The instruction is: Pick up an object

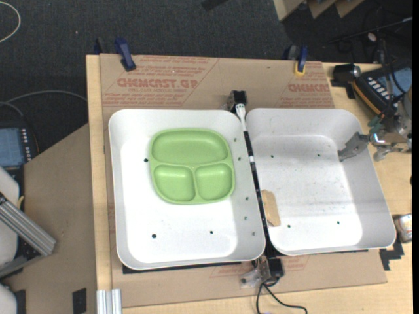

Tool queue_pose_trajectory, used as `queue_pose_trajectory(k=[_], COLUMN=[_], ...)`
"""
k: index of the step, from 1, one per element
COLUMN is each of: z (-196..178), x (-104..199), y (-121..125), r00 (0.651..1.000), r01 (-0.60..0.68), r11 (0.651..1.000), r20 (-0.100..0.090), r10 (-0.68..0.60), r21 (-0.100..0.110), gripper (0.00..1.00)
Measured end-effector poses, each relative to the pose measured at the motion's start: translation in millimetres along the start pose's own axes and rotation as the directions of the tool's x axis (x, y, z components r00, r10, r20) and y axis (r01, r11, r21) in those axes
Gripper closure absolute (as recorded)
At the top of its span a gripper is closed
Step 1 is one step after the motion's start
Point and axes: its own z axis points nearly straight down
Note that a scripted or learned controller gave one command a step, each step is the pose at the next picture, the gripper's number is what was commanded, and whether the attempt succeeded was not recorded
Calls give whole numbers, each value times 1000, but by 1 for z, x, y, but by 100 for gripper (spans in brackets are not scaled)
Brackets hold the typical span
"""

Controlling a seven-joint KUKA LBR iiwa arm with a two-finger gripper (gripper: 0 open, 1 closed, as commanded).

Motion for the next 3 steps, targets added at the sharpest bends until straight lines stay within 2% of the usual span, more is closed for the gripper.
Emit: queue_pose_trajectory(k=[1,2,3], z=[-90,-294,-295], x=[10,109,105], y=[-64,-76,-76], r00=[1000,1000,1000], r01=[-2,9,1], r11=[1000,1000,1000], r20=[3,2,4], r10=[2,-9,-1], r21=[-9,-24,-8], gripper=[0,0,100])
